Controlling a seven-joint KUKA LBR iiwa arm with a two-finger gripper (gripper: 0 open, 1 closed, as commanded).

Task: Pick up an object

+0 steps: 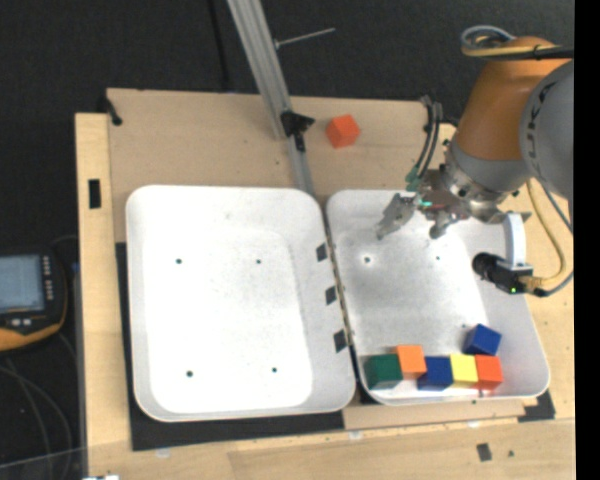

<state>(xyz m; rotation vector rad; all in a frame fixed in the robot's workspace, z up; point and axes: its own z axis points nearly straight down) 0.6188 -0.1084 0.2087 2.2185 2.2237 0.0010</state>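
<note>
My gripper hangs over the far part of the right bin, open, with nothing between its two fingers. Several small blocks lie along that bin's near edge: a green block, an orange block, a blue block, a yellow block and a red-orange block. Another blue block sits just behind them at the right. The blocks are well apart from the gripper, toward the front.
The left bin stands beside the right one. An orange cube rests on the bench beyond the bins. A slanted metal rail runs down to the gap between the bins. A handheld pendant lies off the bench at left.
</note>
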